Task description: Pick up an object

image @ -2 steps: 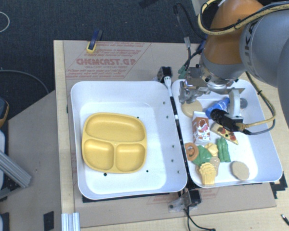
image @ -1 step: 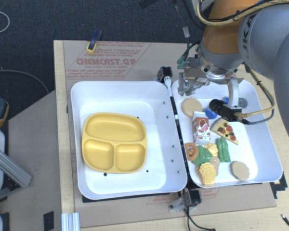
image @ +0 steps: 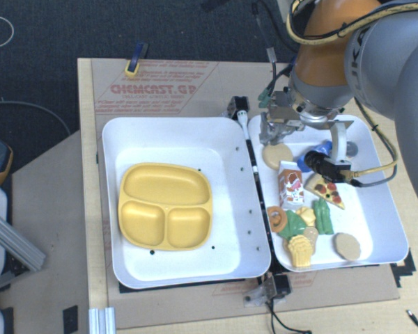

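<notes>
My gripper [image: 277,136] hangs over the far left corner of the right bin [image: 380,207], fingers open and nothing between them. Just below its tips lies a pale beige round biscuit [image: 277,156]. Nearer the camera a white and red carton [image: 290,186] stands by the bin's left wall. To the right of the carton are a pizza slice [image: 329,192] and a blue piece [image: 323,147], the blue one partly hidden by a black cable plug.
The right bin's near end holds a brown ring [image: 276,219], green pieces [image: 323,216], a yellow ridged piece [image: 301,250] and a tan disc [image: 347,245]. A yellow divided plate [image: 166,205] lies in the left bin [image: 226,145]. The arm's cable [image: 373,171] loops over the right bin.
</notes>
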{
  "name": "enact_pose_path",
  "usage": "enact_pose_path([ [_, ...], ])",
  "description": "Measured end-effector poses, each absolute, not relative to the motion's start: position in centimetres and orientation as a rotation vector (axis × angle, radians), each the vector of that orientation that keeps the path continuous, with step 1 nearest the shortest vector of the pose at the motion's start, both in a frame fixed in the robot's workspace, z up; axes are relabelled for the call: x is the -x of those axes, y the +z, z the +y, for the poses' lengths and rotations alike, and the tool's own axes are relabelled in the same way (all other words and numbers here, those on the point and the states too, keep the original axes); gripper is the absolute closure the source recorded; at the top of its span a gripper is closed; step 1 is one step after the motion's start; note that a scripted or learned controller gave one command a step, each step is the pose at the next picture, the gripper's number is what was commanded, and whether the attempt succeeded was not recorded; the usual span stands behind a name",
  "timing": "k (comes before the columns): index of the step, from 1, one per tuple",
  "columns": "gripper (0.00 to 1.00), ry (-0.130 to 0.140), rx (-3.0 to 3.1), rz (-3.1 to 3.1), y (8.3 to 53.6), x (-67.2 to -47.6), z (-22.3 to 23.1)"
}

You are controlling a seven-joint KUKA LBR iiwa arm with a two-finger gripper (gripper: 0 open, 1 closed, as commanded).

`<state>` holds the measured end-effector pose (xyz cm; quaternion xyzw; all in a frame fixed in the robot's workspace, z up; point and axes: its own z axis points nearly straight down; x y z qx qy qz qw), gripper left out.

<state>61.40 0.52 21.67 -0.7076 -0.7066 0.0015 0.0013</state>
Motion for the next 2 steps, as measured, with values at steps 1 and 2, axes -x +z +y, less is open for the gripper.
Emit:
enact_pose_path([
  [1, 1.00, -0.005, 2.222, -2.225, 23.59, -61.28, 1.14],
  [2, 1.00, 0.003, 2.218, -2.221, 22.81, -60.80, 2.05],
])
